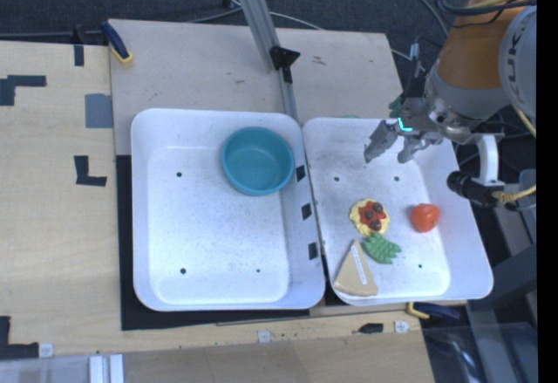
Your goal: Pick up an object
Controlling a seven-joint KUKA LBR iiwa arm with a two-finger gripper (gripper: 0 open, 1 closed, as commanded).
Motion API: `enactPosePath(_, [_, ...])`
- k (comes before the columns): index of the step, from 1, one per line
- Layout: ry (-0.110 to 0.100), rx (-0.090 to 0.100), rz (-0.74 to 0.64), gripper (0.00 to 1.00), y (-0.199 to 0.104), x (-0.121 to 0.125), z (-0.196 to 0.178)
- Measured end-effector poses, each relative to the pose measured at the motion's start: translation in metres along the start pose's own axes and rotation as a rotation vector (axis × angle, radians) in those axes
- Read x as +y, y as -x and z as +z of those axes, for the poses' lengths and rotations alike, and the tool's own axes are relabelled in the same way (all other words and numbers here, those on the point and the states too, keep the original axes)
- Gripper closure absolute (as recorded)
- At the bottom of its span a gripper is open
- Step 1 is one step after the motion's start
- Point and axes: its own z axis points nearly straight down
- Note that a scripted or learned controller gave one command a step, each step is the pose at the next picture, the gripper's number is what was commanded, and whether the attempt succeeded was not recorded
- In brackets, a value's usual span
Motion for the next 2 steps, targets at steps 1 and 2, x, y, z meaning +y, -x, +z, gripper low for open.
enactPosePath(1, [0.000, 0.000, 0.000, 0.00, 0.000, 0.000, 0.000])
enactPosePath(2, [-0.005, 0.001, 0.000, 0.00, -0.001, -0.006, 0.062])
